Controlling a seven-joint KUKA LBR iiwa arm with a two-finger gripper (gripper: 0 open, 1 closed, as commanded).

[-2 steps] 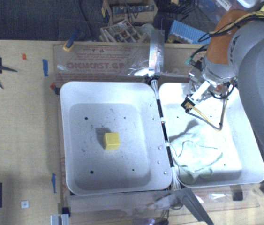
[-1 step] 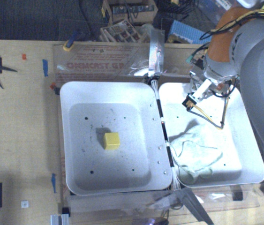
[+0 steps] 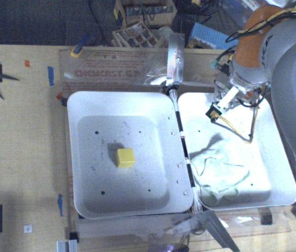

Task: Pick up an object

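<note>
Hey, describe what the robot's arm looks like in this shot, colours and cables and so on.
The thick, rounded grey robot arm has a smooth shell. A wide orange band rings it above the paler silver-grey wrist. Thin dark cables curve across the orange band. No lettering or markings can be made out on it.

Yellow cube (image 3: 125,157) alone in L bin (image 3: 84,109), open floor all round, pale crumpled item (image 3: 222,173) crowds R bin (image 3: 275,140) near end
</note>
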